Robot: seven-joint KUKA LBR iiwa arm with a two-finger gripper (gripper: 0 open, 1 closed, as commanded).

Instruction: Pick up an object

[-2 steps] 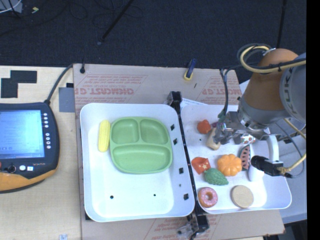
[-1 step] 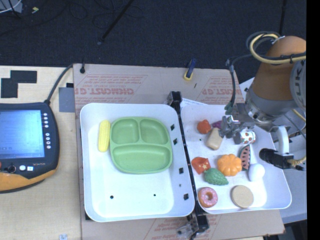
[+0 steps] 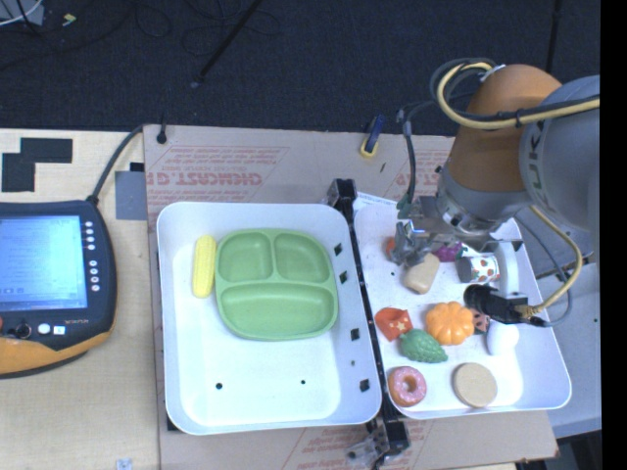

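A pale wooden tabletop (image 3: 127, 399) is seen from above against a dark floor, and 2 shallow white bins are set on it side by side. In the left white bin (image 3: 196, 390) a green 3-compartment plastic tray (image 3: 275, 284) lies beside a yellow toy corn cob (image 3: 203, 265). The right white bin (image 3: 549, 385) holds the candidates: a beige rounded block (image 3: 422, 276), a red toy pepper (image 3: 392, 322), a small orange pumpkin (image 3: 450, 323), a green knobbly toy (image 3: 422, 346), a pink-iced doughnut (image 3: 407, 386) and a tan round disc (image 3: 476, 384).

The hand (image 3: 416, 246) is lowered at the bin's upper part, just above the beige block; whether it is apart or together cannot be told. The approach-and-grasp step is judged to be in hand, nothing being seen held. Next, closure on the block and a straight lift are called for.
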